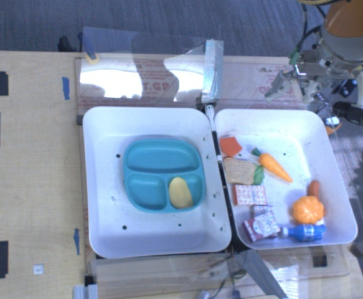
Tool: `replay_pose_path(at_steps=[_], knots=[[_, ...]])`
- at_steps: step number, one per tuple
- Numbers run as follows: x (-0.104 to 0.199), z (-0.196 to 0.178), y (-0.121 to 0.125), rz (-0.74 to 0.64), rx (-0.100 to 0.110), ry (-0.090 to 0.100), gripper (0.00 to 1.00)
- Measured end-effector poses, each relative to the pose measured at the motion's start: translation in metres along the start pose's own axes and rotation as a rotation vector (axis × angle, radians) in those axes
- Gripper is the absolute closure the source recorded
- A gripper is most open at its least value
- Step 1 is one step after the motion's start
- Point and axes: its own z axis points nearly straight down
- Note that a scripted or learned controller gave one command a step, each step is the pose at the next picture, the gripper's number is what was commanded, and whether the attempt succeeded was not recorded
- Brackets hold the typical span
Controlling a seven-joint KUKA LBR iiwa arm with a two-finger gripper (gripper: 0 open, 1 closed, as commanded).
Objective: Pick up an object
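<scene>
Jaws unreadable above the right bin [340,167] (carrot [273,166], pumpkin [308,209]); blue tray [159,157] holds a potato [180,192].

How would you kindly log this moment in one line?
gripper: above right bin's far edge | yellow item: in blue tray | carrot: untouched

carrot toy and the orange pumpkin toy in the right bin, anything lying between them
In the camera view, only bare white bin floor lies between the orange carrot toy and the round orange pumpkin toy; a small reddish piece sits just right of that line.
</scene>
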Motion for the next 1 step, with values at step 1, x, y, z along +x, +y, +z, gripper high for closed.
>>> replay_pose_path(at_steps=[1], knots=[[-0.0341, 0.1387, -0.0706, -0.096, 0.011, 0.002, 0.00]])
